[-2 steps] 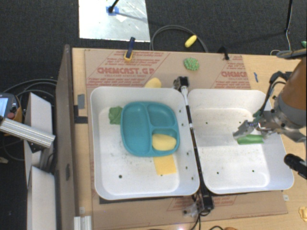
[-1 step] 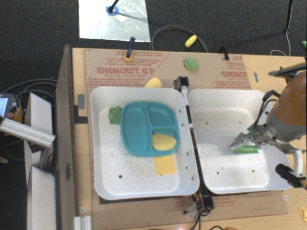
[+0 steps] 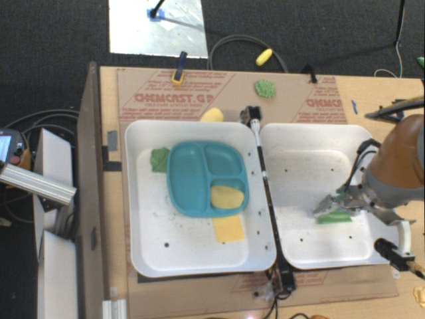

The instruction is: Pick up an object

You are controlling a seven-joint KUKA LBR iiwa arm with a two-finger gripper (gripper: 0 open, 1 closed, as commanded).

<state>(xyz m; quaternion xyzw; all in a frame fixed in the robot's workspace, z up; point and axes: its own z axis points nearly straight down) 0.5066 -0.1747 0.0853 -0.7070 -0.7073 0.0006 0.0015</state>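
The arm [image 3: 398,161] leans in from the right over the right-hand bin [image 3: 299,145], and its jaws are down at the bin floor, right on top of a small green piece [image 3: 334,217]. The green piece lies flat just under and slightly ahead of the jaw tips. I cannot tell from here whether the jaws are spread or closed. Over in the left bin [image 3: 143,244] sits a teal divided plate [image 3: 192,181] with a yellow lump [image 3: 227,197].
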